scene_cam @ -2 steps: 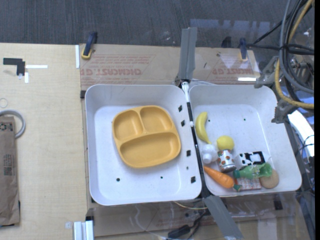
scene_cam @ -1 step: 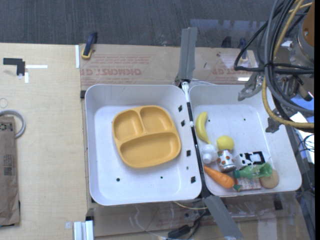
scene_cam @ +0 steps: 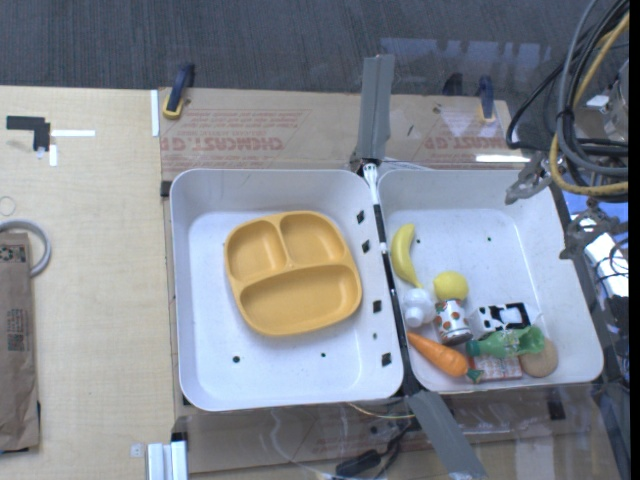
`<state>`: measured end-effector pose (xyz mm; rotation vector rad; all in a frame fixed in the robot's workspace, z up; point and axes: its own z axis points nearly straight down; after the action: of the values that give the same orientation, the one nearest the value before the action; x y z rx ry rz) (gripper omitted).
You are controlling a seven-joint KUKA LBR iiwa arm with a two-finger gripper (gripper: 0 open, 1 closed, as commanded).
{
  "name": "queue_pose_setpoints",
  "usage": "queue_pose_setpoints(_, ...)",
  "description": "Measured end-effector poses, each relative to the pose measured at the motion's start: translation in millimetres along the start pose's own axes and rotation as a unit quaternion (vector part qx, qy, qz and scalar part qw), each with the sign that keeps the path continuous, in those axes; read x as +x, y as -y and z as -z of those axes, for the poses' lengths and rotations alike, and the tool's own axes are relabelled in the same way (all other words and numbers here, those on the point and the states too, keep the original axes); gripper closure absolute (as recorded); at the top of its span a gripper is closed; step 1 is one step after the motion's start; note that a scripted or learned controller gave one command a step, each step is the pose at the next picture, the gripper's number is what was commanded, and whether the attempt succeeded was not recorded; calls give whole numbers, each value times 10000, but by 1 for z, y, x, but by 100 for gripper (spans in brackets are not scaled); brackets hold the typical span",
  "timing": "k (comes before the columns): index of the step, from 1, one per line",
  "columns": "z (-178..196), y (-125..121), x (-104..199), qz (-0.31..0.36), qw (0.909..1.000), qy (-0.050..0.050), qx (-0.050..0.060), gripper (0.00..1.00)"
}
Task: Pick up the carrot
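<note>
Carrot lies at the front edge of the right bin, tilted, its tip toward the divider between the bins. Left bin holds a yellow divided plate. Right bin contents, left to right: banana, lemon, a small patterned can touching the carrot, a black-and-white item, green leafy item, brown potato-like item. Gripper sits above the bin's back right corner; finger state cannot be determined.
</note>
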<state>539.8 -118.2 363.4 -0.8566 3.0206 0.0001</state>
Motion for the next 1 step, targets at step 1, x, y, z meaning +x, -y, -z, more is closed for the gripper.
queue_pose_setpoints(1, -44, -39, 7, 1167, 9932, -1, -6, 0)
